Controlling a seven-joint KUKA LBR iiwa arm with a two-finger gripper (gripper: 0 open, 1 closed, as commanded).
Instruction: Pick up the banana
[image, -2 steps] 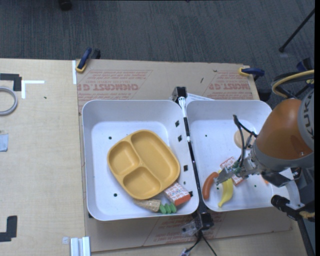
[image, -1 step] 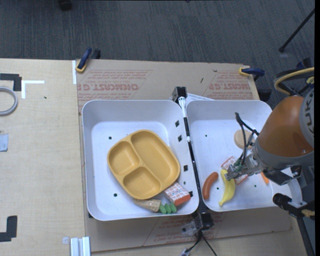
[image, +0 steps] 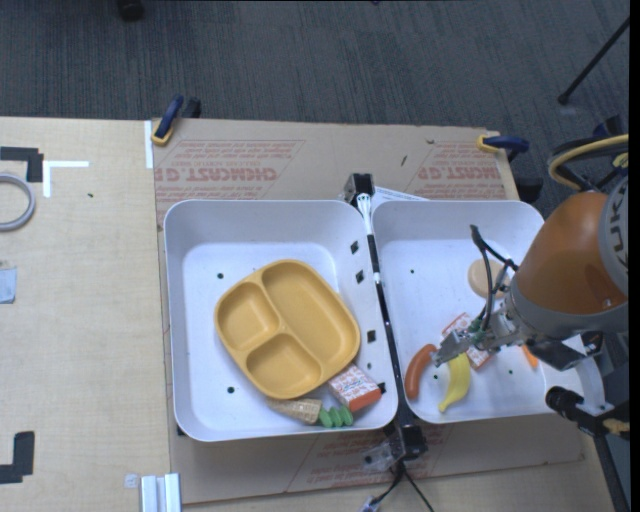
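Note:
A small yellow banana (image: 455, 386) lies near the front of the right bin (image: 420, 235), its length running roughly front to back. My gripper (image: 462, 346) hangs just over the banana's far end, reaching in from the right under the arm's orange band (image: 578, 262). Nothing visibly lifts the banana off the bin floor. A red sausage (image: 418, 370) lies just left of the banana.
A red-and-white packet (image: 468, 333) sits partly under the gripper, and a round beige item (image: 482, 277) lies behind it. The left bin (image: 190, 300) holds a yellow divided plate (image: 288, 328), a red box (image: 356, 389), a green piece (image: 338, 416) and a beige cracker (image: 297, 408).

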